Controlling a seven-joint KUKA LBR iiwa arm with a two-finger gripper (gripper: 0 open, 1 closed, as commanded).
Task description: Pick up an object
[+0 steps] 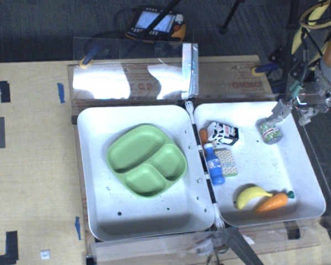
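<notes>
While my gripper (279,113) hangs just above the small can (270,132) in the right bin (311,166), fingers seemingly narrow, it could roll away from an off-centre pinch.

A robotics lab: taped plywood bench (34,164), twin white bins (93,127), tripod legs (231,12), cables (314,16).
</notes>
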